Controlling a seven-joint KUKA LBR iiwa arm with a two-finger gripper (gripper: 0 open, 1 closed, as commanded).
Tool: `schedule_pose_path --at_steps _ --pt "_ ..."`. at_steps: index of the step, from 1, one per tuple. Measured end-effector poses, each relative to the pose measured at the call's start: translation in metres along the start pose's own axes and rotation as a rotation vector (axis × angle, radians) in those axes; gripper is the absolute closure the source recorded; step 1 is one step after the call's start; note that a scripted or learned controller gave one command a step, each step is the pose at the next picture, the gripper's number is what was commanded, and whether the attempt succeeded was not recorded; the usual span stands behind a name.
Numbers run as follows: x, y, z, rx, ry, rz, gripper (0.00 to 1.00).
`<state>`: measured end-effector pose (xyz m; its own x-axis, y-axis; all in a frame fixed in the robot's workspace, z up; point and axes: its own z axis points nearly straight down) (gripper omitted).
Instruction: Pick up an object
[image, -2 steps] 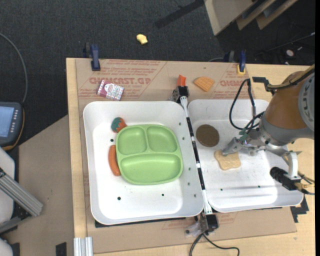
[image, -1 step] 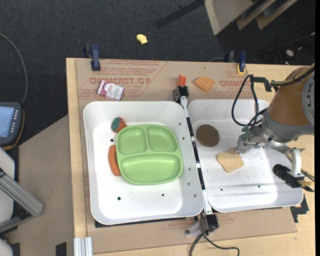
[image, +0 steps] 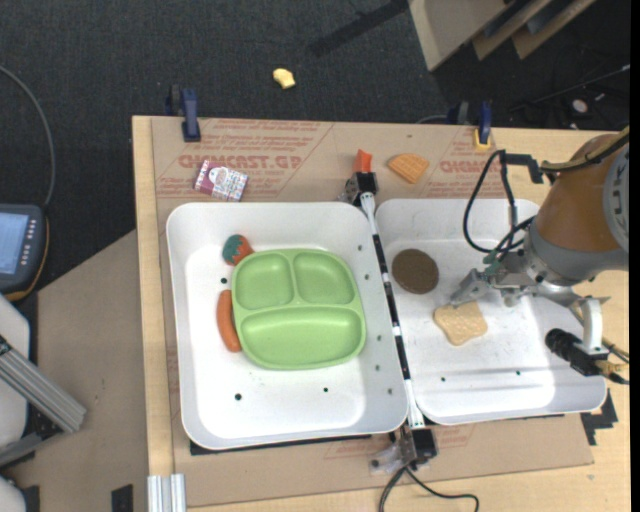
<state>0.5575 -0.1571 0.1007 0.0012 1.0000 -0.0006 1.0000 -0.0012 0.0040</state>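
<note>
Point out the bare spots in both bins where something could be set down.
Left bin: a bare strip along its near edge, below the green tray; the tray fills the middle. Right bin: bare floor toward its near edge, below the cracker. Crowded around the brown disc, cracker and gripper.

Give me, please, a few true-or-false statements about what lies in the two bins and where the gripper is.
1. The green divided plate lies in the left bin. True.
2. The brown round disc sits on the green plate. False: it lies in the right bin.
3. The gripper is over the right bin, above the tan cracker. True.
4. The orange carrot-like piece lies to the right of the plate. False: it lies along its left edge.
</note>
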Motion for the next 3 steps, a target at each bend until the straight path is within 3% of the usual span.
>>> schedule_pose_path --at_steps 1,2,3 --pt "0.038 -0.015 0.014 -0.001 0.0 -0.002 0.0" --pt "0.036 -0.011 -0.002 -0.014 -0.003 0.0 1.0" --pt "0.111 -0.002 -0.089 -0.006 0.001 -0.009 1.0"
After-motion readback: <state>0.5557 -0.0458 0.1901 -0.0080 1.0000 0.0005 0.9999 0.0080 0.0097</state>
